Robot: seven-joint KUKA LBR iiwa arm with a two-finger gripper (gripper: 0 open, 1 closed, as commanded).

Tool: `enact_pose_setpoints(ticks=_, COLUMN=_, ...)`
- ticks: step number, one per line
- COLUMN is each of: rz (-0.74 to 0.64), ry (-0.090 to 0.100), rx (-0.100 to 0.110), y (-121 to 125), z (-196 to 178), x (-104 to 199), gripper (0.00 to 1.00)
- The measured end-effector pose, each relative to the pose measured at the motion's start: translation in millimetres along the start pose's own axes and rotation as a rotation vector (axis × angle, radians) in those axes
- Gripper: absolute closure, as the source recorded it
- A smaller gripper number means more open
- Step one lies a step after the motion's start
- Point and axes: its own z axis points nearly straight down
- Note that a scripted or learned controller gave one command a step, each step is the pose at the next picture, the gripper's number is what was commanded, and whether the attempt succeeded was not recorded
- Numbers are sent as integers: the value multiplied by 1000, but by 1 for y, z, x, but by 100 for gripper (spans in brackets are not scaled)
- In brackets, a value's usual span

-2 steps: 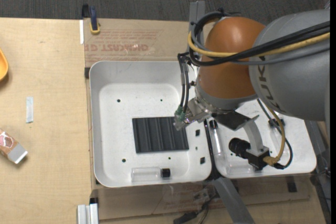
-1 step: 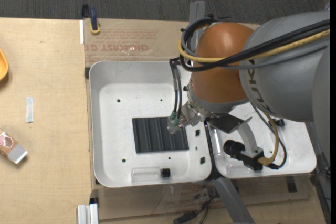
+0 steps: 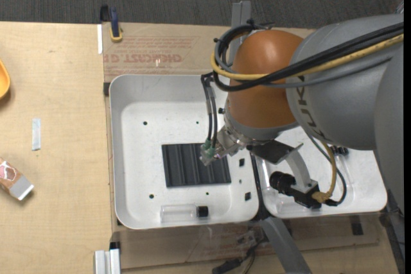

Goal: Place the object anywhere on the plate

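The left white bin (image 3: 128, 138) sits on the desk (image 3: 58, 74). Left of that bin, a small pale strip (image 3: 36, 135) lies on the bare wood, and further left and lower lies a wrapped packet (image 3: 13, 180). An orange rim (image 3: 3, 80) shows far left of the bin. Just above the bin's upper left corner stands a blue clamp (image 3: 114, 24), with red printed lettering (image 3: 151, 58) beside it.
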Motion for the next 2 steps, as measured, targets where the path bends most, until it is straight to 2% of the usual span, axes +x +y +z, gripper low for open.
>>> enact_pose_setpoints(ticks=1, rz=-60, ry=0, rx=0, y=0, z=40, x=1, gripper=100)
enact_pose_setpoints(ticks=2, rz=-64, ry=-1, rx=-3, y=-24, z=-17, x=-44, gripper=100)
